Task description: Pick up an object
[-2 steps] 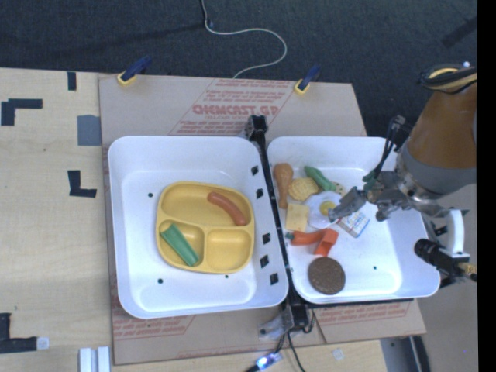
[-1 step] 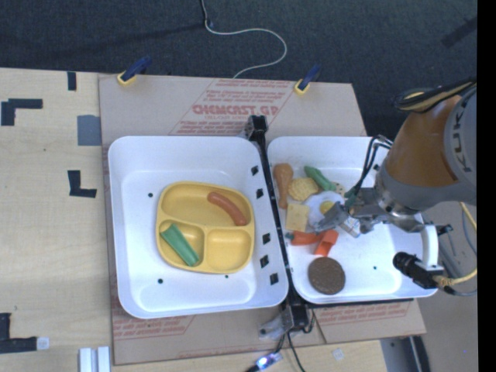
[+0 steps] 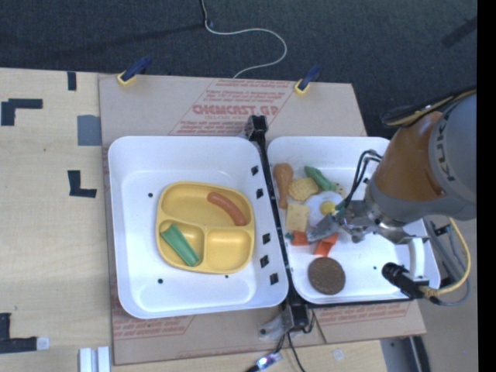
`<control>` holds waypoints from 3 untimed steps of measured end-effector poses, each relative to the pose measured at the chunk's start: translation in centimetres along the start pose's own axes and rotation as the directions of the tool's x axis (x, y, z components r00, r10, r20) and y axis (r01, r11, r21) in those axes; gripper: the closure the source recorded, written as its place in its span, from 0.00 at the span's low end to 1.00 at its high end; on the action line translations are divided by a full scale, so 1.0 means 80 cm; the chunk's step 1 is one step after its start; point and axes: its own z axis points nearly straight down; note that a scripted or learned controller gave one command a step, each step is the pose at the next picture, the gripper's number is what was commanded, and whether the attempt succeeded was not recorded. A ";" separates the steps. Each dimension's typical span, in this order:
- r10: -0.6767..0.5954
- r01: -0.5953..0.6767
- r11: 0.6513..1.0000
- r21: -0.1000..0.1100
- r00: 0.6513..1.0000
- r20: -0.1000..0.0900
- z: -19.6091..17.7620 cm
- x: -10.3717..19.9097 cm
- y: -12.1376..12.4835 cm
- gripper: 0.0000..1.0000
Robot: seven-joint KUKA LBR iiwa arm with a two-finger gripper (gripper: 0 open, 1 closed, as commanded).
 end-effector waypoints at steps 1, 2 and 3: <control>0.000 0.000 1.000 -0.005 1.000 0.000 0.047 0.001 0.000 0.00; -0.001 0.001 1.000 -0.009 1.000 0.002 0.031 0.001 0.001 1.00; -0.001 0.001 1.000 -0.010 1.000 0.002 -0.027 -0.001 0.012 1.00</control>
